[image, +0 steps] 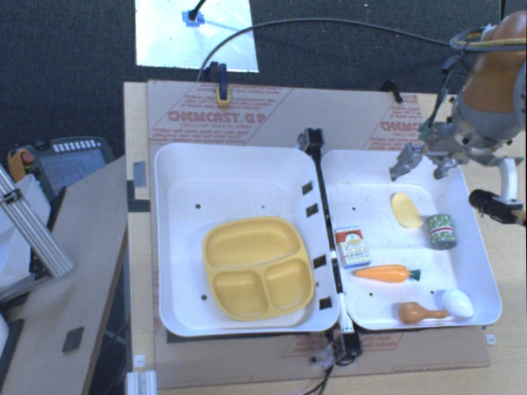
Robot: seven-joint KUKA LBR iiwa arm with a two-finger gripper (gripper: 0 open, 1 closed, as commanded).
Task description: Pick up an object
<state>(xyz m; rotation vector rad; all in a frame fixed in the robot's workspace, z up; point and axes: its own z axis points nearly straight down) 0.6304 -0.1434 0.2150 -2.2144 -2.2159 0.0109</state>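
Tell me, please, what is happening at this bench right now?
A robot arm reaches in from the right, its gripper open above the far edge of the right bin and holding nothing. That bin holds a pale yellow piece, a small can, a small carton, a toy carrot, a brown piece and a white egg. The left bin holds a yellow divided tray. Nothing has been picked up yet.
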